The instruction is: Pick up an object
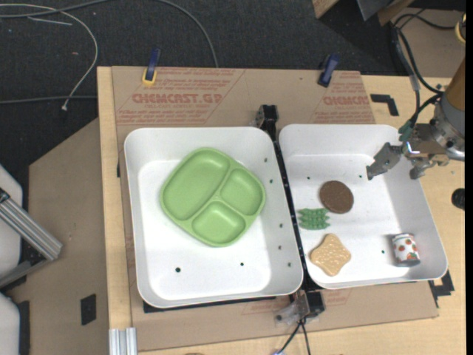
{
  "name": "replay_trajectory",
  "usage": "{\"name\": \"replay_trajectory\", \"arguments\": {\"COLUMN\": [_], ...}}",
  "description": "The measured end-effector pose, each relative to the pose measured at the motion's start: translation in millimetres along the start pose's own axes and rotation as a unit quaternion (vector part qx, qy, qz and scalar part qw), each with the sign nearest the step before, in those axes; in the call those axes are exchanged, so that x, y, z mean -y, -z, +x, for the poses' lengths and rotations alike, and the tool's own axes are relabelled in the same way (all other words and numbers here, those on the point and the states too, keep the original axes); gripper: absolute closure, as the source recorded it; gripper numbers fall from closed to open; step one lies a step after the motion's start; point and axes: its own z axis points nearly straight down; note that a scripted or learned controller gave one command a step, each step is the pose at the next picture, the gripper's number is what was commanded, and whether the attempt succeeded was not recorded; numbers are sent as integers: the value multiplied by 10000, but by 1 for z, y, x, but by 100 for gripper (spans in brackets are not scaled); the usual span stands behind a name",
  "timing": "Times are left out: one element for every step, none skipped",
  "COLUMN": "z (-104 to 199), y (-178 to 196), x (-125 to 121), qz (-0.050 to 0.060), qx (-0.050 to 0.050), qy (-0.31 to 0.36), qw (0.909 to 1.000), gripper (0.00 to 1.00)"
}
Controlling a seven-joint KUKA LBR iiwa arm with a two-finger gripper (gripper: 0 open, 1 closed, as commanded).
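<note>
Above the right white bin, the two-finger gripper hangs with fingers spread wide, holding nothing. Below lie a round brown cookie, green pea pods, a tan cracker and a small patterned can. A clean pick likely means centring over the cookie before descending.

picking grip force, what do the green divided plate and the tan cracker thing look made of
Green divided plate: probably moulded plastic, smooth with soft sheen on its rims. Tan cracker: likely a plastic or rubber toy, matte, with a dimpled surface; too small to be sure.
</note>
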Motion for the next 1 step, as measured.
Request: {"name": "replay_trajectory", "arguments": {"z": [0], "y": [3], "x": [-1], "qz": [-31], "qx": [6], "qy": [7], "qw": [10000], "gripper": [0]}}
